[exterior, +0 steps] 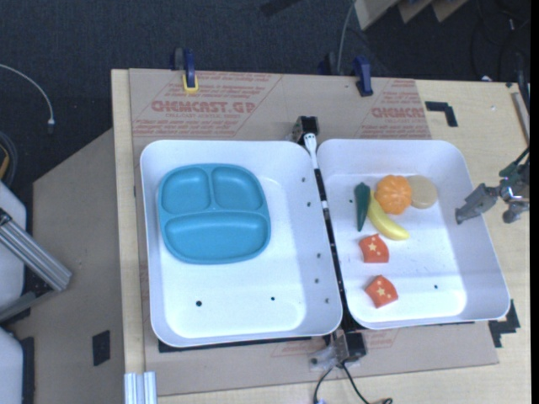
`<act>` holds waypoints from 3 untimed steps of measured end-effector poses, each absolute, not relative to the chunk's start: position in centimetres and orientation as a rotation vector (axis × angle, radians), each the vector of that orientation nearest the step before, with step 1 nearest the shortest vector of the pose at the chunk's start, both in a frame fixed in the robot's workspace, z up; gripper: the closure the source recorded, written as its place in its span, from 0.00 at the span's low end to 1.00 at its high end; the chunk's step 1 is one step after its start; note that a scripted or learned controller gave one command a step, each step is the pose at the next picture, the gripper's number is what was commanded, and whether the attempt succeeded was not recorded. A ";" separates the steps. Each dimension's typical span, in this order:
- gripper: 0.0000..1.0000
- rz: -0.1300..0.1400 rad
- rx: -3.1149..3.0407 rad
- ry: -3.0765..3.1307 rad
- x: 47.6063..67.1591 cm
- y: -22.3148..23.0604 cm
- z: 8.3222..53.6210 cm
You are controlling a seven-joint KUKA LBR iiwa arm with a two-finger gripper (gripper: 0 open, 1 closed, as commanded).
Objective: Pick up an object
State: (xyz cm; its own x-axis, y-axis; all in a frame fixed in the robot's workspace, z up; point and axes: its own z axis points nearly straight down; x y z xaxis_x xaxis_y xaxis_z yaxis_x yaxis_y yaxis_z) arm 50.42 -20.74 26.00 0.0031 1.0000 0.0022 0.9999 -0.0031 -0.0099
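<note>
Camera view — round orange fruit (pixel 393 194), dimpled skin, touching yellow banana (pixel 387 223).

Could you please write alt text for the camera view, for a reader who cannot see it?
The gripper hovers at the right bin's right edge. That bin holds an orange, banana, green pepper and two red pieces. The left bin holds a blue divided plate.

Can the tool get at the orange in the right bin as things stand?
Probably yes. The tool sits at the right bin's right rim, and the bin floor between it and the orange is bare except for a pale round piece touching the orange's right side, which could crowd a grasp.
</note>
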 end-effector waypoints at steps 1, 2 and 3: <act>0.00 0.000 -2.222 -2.222 50.6 -20.7 26.5; 0.00 0.004 -2.217 -2.218 50.6 -20.5 22.3; 0.00 0.003 -2.216 -2.217 50.1 -19.7 17.6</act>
State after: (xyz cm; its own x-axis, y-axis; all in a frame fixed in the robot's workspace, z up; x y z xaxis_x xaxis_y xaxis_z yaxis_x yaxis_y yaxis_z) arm 50.14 -19.75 17.58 -0.0003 1.0000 0.0031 1.0000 0.0003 -0.0062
